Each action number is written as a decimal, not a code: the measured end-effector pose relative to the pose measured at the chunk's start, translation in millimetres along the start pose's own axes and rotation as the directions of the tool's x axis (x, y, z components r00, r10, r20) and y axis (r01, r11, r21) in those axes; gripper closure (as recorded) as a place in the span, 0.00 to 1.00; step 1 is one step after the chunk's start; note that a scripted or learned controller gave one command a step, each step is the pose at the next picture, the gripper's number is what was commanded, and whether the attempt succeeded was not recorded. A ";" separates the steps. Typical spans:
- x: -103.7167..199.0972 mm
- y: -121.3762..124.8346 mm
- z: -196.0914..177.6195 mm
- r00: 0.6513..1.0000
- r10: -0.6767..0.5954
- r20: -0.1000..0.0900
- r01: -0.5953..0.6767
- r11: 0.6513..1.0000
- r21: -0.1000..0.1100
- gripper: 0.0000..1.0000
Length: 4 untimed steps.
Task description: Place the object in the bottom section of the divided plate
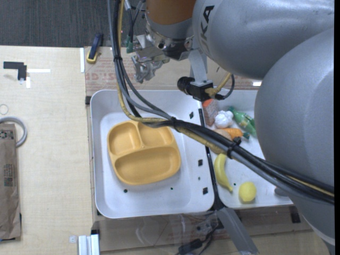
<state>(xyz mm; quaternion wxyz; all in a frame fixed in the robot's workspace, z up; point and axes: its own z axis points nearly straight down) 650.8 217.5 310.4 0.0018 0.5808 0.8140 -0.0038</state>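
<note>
The claw (146, 70) hangs high above the far rim of the left bin (103, 195), and from this angle I cannot tell whether it is released or clenched; nothing shows between its tips. The yellow divided plate (143, 152) lies in the left bin with 3 sections, its large bottom section toward the near side and bare. The task does not name the object, so it is most likely among the things in the right bin (260, 198): a banana (222, 170) beside the divider, a lemon (247, 192) near the front, and a cluster of a garlic bulb (223, 119), a green item (244, 121) and an orange piece (232, 134) further back. My judgement is that the picking step is not yet done. The next move calls for swinging across to the right bin, descending on 1 item with room for the tips, then carrying it back over the divider to the plate's near section
</note>
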 end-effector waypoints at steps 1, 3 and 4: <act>-0.4 8.4 53.3 0.998 -0.056 -0.004 0.056 0.998 -0.001 1.00; -24.2 1.2 -17.2 0.999 -0.051 -0.004 0.051 0.999 -0.004 1.00; -9.4 6.2 193.9 1.000 -0.029 -0.005 0.029 1.000 -0.005 1.00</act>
